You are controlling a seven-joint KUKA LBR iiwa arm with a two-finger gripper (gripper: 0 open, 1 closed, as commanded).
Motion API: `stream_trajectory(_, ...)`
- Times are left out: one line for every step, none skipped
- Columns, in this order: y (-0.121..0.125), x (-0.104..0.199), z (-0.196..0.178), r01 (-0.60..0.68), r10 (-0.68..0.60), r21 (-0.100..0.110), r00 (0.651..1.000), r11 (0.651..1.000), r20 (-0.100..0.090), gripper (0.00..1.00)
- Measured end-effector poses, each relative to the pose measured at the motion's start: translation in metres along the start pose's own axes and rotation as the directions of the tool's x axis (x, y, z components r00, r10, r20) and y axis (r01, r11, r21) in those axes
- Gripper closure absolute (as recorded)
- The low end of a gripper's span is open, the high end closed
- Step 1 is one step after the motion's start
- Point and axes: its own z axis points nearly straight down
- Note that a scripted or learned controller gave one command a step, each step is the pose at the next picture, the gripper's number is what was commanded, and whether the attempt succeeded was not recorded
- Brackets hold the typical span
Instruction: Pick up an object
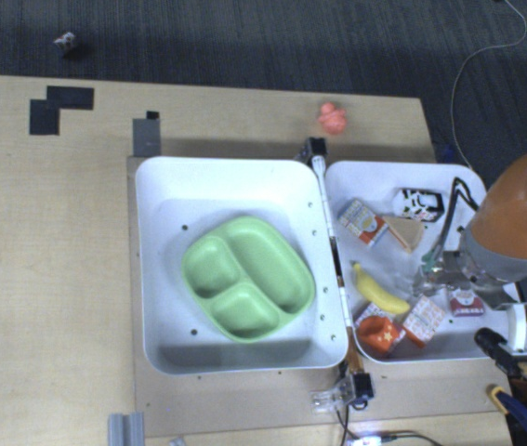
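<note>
- The grey arm with its broad orange band enters from the right edge of the frame and hangs over the right-hand shallow white bin.
- The two-finger gripper sits low over the middle of that bin; the metal parts blur together there, so I cannot tell how it is set, and nothing is plainly seen between its tips.
- A yellow banana lies slanted in the lower middle of the right bin, just left of the gripper.
- Below it, at the bin's lower edge, rests a red rounded object with a dark green top, possibly a toy tomato or pepper, touching a small red-and-white patterned carton.
- In the upper part of the bin lie a small orange-and-white box and a tan wedge, side by side.
- A black-and-white printed item sits near the bin's top wall.
- A red-and-white small packet lies under the wrist, partly hidden.
- The left-hand white bin holds a pale green three-compartment plate, centre frame.
- A pink lumpy ball rests on the wooden bench, above the bins.
</note>
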Motion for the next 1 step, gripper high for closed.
stream_trajectory(-0.0001, 0.0000, 0.0001, 0.000, 0.000, 0.000, 1.000, 1.000, 0.000, 0.00)
